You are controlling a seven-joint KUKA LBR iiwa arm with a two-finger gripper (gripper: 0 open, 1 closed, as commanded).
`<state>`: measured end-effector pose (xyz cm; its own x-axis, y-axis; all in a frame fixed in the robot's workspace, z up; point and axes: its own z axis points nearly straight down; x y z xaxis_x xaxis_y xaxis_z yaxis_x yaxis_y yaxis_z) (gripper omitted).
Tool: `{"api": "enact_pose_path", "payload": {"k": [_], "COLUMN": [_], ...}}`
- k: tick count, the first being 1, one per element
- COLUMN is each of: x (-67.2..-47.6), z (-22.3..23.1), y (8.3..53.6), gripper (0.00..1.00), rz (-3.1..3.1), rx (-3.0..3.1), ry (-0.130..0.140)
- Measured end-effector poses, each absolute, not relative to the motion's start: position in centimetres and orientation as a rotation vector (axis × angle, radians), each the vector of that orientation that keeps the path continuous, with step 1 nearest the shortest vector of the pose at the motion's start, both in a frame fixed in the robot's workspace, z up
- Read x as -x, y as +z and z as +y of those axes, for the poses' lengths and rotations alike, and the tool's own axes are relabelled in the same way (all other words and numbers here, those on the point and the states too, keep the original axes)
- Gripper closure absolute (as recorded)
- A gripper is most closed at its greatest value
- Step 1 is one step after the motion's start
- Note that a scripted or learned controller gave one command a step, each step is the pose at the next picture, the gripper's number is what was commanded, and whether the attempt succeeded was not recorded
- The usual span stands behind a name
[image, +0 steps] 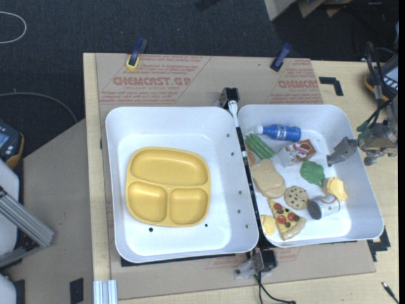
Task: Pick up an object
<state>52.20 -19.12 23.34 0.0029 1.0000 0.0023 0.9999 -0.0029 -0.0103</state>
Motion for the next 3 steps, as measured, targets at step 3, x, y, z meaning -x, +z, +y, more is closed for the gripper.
{"api": "enact_pose_path", "payload": {"k": [3], "x": [-52.0], "z": [-18.6], "y": [13.3], "gripper": [0.0], "rz": [-2.216], "rx": [2.215], "ry": [0.005]}}
